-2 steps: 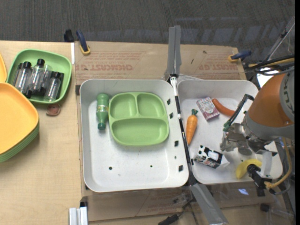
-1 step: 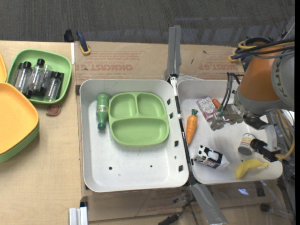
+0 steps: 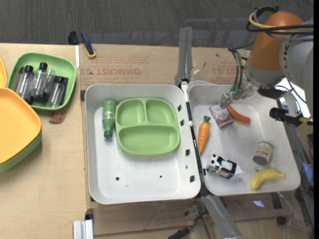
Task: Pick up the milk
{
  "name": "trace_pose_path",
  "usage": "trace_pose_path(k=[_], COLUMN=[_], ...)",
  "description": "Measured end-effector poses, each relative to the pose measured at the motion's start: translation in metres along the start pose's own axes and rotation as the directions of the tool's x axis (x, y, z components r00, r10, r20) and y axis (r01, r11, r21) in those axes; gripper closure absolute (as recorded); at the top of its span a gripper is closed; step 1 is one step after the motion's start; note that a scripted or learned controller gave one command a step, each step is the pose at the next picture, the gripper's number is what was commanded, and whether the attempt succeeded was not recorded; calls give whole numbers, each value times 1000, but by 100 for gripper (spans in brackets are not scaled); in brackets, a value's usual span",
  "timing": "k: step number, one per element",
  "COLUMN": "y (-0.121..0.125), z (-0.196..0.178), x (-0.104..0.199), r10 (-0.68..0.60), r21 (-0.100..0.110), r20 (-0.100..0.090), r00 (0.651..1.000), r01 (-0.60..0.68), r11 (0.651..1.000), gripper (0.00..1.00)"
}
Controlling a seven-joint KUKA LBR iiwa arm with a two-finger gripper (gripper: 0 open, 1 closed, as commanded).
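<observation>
The milk (image 3: pixel 222 166) is a small black-and-white cow-patterned carton lying on its side at the front left of the right bin (image 3: pixel 279 133). My gripper (image 3: pixel 229 99) hangs at the back of that bin, right over a pinkish packet (image 3: pixel 221 116). It is well behind the milk, with nothing visibly held. An orange carrot (image 3: pixel 203 134) lies between the packet and the milk.
An orange sausage-like piece (image 3: pixel 239 115), a tin can (image 3: pixel 262 152) and a banana (image 3: pixel 266 178) share the right bin. The left bin (image 3: pixel 139 183) holds a green divided plate (image 3: pixel 147 125) and a green bottle (image 3: pixel 108 117). A green tray of bottles (image 3: pixel 42 81) and yellow plates (image 3: pixel 17 131) sit far left.
</observation>
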State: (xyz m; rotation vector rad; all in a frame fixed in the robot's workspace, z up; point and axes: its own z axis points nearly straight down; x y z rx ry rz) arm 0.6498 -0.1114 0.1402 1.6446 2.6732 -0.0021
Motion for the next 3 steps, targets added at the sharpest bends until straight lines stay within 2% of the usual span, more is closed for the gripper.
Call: trace_pose_path(k=[1,2,3], y=[1,1,-90], z=[-9,-9,42], x=[0,0,-27], r10=[-3,-2,157], r21=[-1,0,3], r20=[3,3,-3], r00=[1000,1000,988], r01=[3,2,-157], r11=[1000,1000,988], gripper=[100,0,0])
